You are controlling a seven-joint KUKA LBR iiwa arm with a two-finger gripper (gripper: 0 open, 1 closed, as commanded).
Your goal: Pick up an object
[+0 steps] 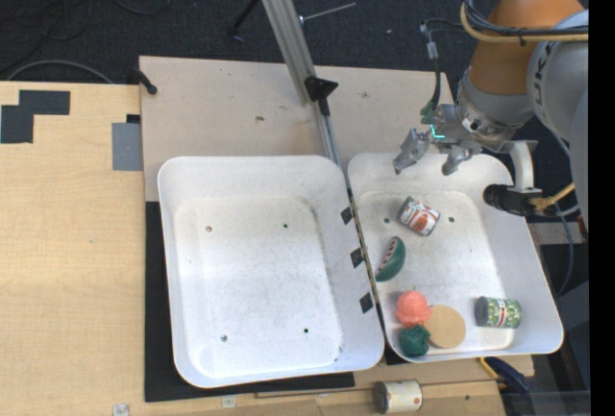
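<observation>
A small red-and-white tin can point(419, 216) lay on its side near the far edge of the right white plastic bin point(524, 256), the piece closest to the two-finger gripper point(430, 155). The gripper hung above that far rim with its fingers spread wide and nothing between them. By the look of it, no pick had been made; descent, closing and lifting all remained.

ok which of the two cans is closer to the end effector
The red-and-white can, lying just below the end effector. The green can sits far off near the bin's front right corner.
</observation>
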